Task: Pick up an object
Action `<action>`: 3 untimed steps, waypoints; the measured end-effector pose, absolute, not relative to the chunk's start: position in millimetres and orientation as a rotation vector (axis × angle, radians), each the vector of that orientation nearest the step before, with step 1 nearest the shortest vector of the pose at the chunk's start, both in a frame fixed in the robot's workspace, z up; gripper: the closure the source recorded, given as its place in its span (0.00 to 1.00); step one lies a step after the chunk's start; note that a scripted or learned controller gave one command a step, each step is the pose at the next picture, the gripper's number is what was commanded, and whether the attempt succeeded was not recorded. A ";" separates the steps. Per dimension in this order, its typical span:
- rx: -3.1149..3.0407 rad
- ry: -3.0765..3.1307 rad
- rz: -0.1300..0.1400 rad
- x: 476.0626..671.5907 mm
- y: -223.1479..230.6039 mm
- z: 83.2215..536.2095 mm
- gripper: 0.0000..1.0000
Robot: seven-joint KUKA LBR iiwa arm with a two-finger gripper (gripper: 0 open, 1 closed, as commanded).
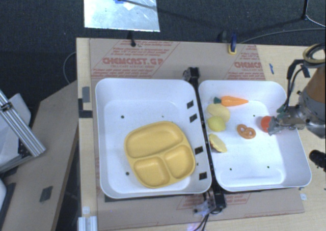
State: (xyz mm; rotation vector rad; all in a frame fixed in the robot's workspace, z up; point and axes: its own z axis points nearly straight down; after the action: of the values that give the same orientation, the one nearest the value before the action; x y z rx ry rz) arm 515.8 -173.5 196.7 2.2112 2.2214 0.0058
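While jaws (pixel 272 126) state cannot be told: one carrot (pixel 234 101), one yellow tray (pixel 160 153), two bins (pixel 153 88).

The robot's grey, rounded metal arm (pixel 314 97) enters at the right edge of the bench; its surface is matt and pale, shading to tan in places; a dark cable loops along its upper side; at its end sits a grey metal two-finger gripper (pixel 275 125), blocky and angular, of duller, darker grey than the arm.
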 end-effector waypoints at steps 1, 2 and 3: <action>2.210 2.222 0.006 517.6 -173.9 251.0 1.00; 2.208 2.231 0.006 542.9 -127.6 255.2 1.00; 2.208 2.233 0.005 558.2 -66.5 254.3 1.00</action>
State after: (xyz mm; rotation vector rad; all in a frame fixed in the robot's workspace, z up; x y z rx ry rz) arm 558.2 -66.5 254.3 2.2077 2.2330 0.0055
